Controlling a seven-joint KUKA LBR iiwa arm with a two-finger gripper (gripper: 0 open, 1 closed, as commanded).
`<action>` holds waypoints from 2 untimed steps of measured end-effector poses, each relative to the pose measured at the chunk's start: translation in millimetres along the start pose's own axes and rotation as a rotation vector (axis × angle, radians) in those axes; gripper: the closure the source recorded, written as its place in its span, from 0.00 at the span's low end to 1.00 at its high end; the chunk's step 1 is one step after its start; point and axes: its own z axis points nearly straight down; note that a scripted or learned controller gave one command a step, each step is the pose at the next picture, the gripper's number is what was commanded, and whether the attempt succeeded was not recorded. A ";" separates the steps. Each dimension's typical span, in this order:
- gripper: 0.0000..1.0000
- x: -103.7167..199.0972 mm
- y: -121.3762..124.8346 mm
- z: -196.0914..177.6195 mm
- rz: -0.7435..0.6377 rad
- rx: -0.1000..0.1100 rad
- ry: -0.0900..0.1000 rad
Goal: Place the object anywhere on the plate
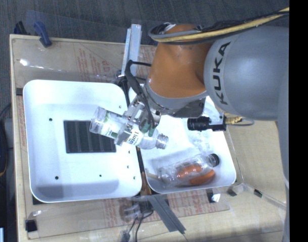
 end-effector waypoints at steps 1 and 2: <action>1.00 -49.4 7.0 -49.1 -0.145 -0.002 -0.005; 1.00 -67.7 21.3 -73.1 -0.375 -0.003 -0.008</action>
